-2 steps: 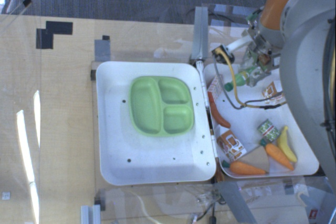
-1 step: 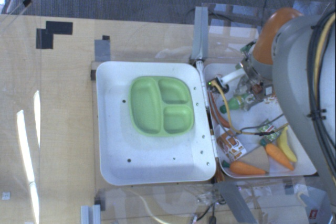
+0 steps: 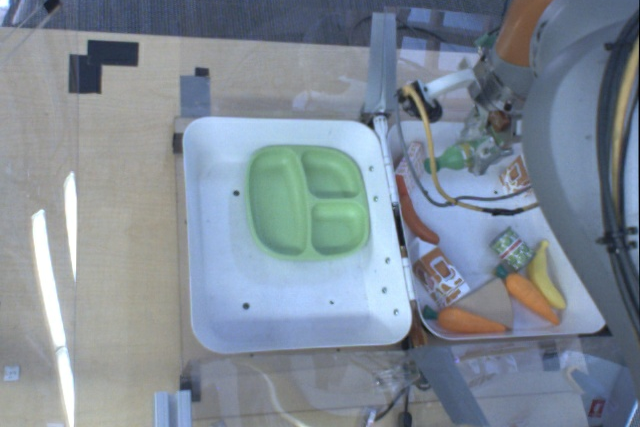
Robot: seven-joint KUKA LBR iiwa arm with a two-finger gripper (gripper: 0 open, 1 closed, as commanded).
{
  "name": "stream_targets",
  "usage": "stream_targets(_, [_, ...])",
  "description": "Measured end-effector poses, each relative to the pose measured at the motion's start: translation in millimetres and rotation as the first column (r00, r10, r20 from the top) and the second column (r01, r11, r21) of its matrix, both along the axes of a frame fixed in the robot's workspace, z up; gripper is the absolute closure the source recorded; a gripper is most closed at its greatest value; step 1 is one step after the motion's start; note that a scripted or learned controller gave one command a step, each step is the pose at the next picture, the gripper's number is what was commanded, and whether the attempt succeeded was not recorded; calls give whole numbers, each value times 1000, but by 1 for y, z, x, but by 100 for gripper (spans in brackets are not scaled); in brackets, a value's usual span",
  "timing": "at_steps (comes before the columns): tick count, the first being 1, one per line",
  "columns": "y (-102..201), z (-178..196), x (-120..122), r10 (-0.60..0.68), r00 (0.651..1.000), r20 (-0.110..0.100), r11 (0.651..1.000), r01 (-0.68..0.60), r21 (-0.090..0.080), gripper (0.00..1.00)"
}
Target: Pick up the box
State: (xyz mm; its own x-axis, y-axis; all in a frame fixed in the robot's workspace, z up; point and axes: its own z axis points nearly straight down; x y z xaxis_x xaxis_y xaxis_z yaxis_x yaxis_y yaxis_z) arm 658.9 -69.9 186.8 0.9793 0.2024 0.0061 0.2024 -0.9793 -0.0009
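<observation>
The gripper hangs low at the far end of the right bin, just beside a green bottle. I cannot tell how it is set. The box lies near the bin's front, close to a carrot.

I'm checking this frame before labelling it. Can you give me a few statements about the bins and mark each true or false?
1. The green tray lies in the left bin. True.
2. A banana lies in the right bin. True.
3. The green tray holds two carrots. False: its compartments show no food; the carrots lie in the right bin.
4. The claw hangs over the left bin. False: it is over the far end of the right bin.
5. An orange-and-white box lies in the right bin, near the divider. True.
</observation>
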Motion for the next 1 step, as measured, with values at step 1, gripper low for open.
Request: stream_targets(1, [-35,-17,0,175,985,-2,985,-175,-2,100])
